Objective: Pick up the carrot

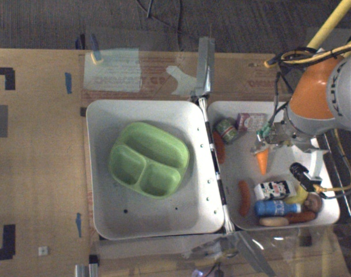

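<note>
Hanging over the right bin (331,215), the claw (266,138) has the carrot (262,161) just beneath it; its grip cannot be told. Sausages, a milk carton (274,189) and cans lie nearby. Far left, another bin (100,172) holds a green tray (149,159).

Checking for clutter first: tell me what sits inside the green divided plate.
The green divided plate lies tilted in the left bin. All three of its compartments show bare green; nothing covers them. What lies beneath the plate is hidden.
</note>
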Action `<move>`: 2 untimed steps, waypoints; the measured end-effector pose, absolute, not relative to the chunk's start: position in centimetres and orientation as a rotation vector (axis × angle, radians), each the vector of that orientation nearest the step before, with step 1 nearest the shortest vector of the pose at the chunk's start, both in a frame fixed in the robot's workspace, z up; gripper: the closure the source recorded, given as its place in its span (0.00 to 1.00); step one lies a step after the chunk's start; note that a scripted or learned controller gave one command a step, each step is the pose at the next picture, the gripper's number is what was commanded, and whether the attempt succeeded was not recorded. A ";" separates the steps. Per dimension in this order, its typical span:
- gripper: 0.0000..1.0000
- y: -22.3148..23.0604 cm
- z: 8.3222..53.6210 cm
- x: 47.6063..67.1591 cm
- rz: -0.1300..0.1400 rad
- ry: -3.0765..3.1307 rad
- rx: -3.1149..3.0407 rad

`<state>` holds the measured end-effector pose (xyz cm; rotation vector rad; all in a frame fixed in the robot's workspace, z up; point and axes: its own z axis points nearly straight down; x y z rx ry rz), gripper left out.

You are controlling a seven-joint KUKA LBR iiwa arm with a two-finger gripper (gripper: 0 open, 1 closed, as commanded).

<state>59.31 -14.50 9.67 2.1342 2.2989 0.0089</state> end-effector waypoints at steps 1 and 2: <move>1.00 -13.1 8.7 49.6 0.004 2.312 2.125; 1.00 -6.1 18.3 48.0 -0.001 2.088 2.348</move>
